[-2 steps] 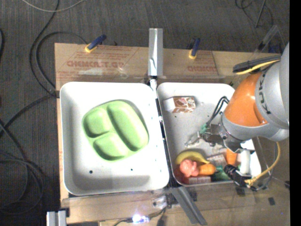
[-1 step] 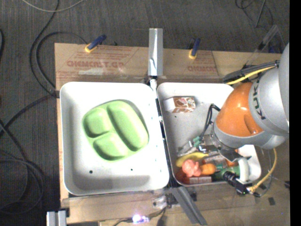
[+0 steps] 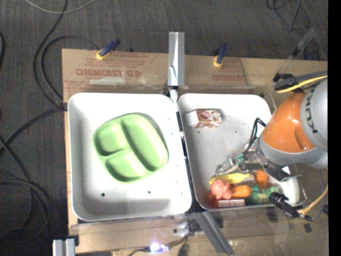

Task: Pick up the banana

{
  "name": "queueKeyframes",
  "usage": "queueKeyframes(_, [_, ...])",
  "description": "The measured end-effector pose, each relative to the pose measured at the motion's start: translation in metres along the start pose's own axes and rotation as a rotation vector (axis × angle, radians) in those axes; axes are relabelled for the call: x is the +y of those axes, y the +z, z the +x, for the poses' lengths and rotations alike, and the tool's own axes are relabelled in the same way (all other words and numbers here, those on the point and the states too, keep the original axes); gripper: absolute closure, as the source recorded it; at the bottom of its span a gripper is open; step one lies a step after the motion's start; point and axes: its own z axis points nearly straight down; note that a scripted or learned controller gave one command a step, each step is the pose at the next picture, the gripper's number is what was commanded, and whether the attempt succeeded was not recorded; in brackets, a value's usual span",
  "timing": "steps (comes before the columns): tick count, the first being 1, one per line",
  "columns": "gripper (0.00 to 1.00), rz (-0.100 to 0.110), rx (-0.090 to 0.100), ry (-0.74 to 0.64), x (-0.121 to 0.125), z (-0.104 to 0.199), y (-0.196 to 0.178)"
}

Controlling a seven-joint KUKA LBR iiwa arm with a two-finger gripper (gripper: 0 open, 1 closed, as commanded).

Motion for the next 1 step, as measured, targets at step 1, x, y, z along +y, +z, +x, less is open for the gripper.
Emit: queueKeyframes(1, [1.0,-0.001,-0.002,0.001,0.0009,-0.0009,-0.0095])
